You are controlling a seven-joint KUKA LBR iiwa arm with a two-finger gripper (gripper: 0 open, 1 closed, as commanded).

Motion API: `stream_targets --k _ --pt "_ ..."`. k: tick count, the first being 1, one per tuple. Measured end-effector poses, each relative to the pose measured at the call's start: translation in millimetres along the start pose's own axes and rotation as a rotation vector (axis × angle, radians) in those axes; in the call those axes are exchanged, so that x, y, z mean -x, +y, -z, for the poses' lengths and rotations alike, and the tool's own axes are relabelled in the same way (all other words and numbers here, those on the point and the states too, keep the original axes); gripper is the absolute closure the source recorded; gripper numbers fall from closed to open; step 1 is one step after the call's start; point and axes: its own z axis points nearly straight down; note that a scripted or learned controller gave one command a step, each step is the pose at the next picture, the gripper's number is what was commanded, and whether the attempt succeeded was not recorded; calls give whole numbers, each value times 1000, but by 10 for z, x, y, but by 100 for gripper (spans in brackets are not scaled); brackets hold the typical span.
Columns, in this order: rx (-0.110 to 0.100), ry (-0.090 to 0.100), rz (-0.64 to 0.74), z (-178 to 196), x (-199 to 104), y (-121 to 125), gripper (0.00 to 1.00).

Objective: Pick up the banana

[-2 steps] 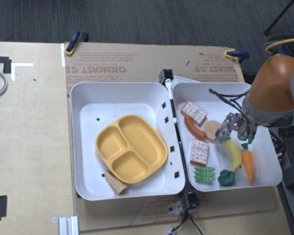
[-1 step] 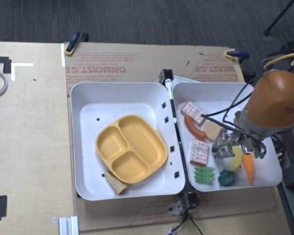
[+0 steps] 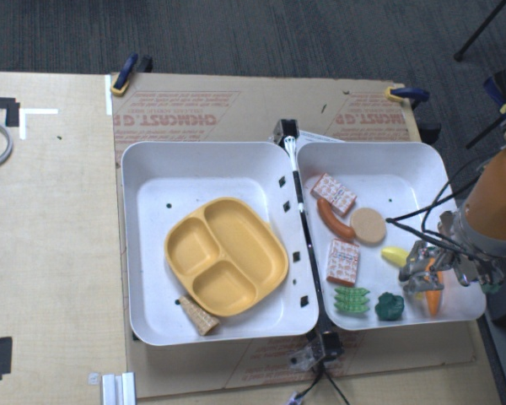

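Near the right white bin's (image 3: 422, 163) right edge, the two-finger gripper (image 3: 422, 274) partly hides the small yellow banana (image 3: 394, 256); its grip cannot be told.

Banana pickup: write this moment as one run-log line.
gripper: over right bin | banana: beside it, in bin | held: no

— Where's the banana (image 3: 394, 256)?
— In the right bin, toward its right side, lying flat.
— What does it look like?
— Small, yellow, its left end showing; the rest is covered from the right.
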Motion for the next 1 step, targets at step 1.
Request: stream_targets --k 1 --pt "0 0 0 0 0 1 0"
